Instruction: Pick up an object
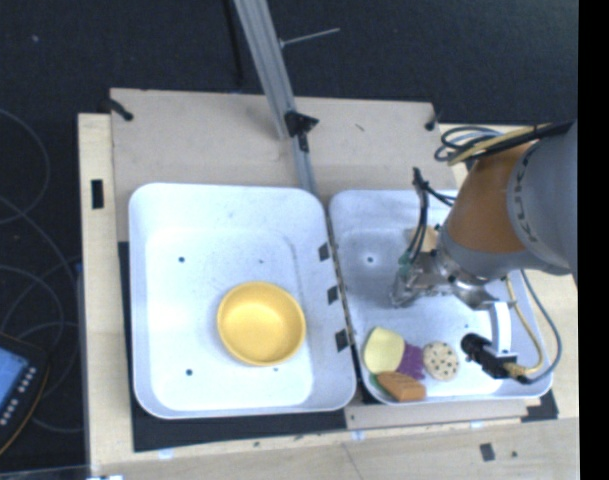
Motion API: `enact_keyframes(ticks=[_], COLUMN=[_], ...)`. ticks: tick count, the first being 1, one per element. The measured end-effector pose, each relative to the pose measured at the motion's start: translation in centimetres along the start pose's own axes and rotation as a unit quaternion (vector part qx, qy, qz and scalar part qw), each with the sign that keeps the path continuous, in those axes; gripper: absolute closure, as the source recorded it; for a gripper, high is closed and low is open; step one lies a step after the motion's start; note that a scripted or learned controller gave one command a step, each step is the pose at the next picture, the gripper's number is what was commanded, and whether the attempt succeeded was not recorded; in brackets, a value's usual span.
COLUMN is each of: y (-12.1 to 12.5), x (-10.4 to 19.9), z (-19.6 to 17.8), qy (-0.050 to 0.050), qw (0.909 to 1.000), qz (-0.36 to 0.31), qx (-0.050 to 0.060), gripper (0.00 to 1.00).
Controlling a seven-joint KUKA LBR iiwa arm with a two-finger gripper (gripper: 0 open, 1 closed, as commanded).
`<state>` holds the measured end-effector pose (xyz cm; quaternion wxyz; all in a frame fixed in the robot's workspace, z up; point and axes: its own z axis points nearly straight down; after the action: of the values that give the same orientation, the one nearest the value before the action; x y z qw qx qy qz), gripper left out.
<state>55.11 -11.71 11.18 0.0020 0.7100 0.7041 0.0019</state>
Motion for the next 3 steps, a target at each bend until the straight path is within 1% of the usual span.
enact_keyframes(ticks=[1,2,3], y=[0.6,0.7,1.0], x=[0.1,-1.0,-1.1], z=[-4.4,-10.4,-14.7], qy=[0.0,-0.001,-0.001], qw=[1.0,1.0,1.0], qz=[-0.006,-0.006,-0.007], qx=[0.0,-0.002,-0.001], gripper=[1.0,1.0,1.0])
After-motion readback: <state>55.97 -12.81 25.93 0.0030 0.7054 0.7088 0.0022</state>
